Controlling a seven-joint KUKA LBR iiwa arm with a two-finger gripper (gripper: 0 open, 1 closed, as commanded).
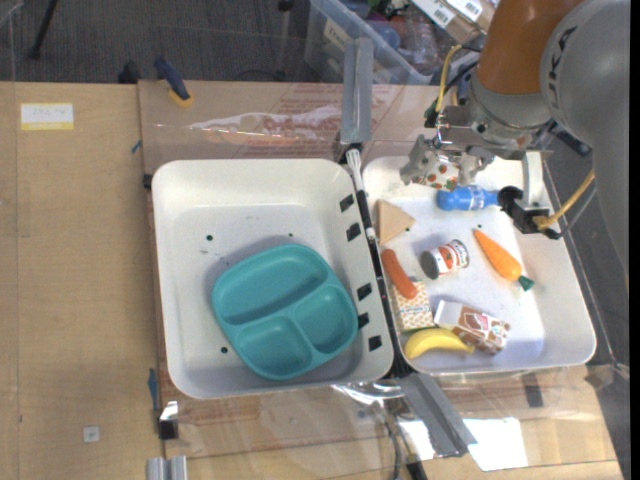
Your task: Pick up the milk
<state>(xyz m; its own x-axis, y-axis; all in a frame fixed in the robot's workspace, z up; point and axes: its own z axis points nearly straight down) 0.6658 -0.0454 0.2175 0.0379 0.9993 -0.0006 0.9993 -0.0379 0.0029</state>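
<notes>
Milk (478, 329) is seen lying on its side in the right bin (570, 313), near-front area, just right of the banana (436, 343); the two look to be touching or nearly so. A patterned card/packet (412, 308) lies just left of it. Nothing is stacked on the milk; top is exposed.

Pincer (437, 171) is placed at the back of the right bin, well apart from the milk, w/ the arm (540, 43) coming in from the right. Fingers appear spread; a small speckled item is seen right at the tips, but whether it's pinched can't be told. No milk betw. the fingers.

Betw. pincer and milk, the foll. are found: blue bottle (464, 200) just right of the pincer, tan wedge (394, 219) at the bin's left wall, small can (446, 258) mid-bin, carrot (500, 255) to the right, tilted, and a sausage-like red piece (398, 273) along the left wall. Can sits closest on the straight line to the milk.

Left bin (175, 268) holds a teal divided tray (285, 311), front-centre. A metal bar w/ black clips (358, 230) is seen betw. the bins. A clear crate of mixed junk (385, 13) sits behind the surface (70, 268).
</notes>
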